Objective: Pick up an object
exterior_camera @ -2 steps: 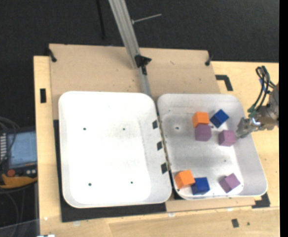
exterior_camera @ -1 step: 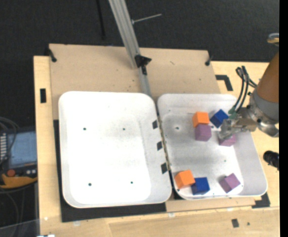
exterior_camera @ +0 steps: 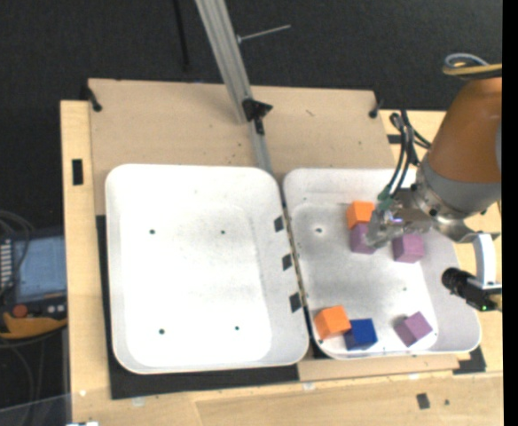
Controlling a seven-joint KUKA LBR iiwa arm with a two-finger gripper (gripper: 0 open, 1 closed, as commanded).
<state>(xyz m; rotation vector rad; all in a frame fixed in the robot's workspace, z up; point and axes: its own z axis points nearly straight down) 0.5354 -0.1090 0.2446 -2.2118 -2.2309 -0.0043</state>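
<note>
In the right bin (exterior_camera: 330, 193) lie several small blocks. An orange block (exterior_camera: 361, 212) sits near the bin's middle top, with a purple block (exterior_camera: 362, 239) just below it and another purple block (exterior_camera: 409, 248) to the right. My gripper (exterior_camera: 384, 229) hangs low between those two purple blocks, right beside the orange one. Whether it touches any of them cannot be made out. Near the bin's front edge lie a second orange block (exterior_camera: 332, 320), a blue block (exterior_camera: 361, 334) and a third purple block (exterior_camera: 412, 327).
The left bin (exterior_camera: 192, 264) stands beside the right one. A metal pole (exterior_camera: 228, 51) slants down to the bins' shared back corner. The arm's orange band (exterior_camera: 472, 131) looms over the right bin's far right. A pendant device (exterior_camera: 28, 278) lies off the bench at left.
</note>
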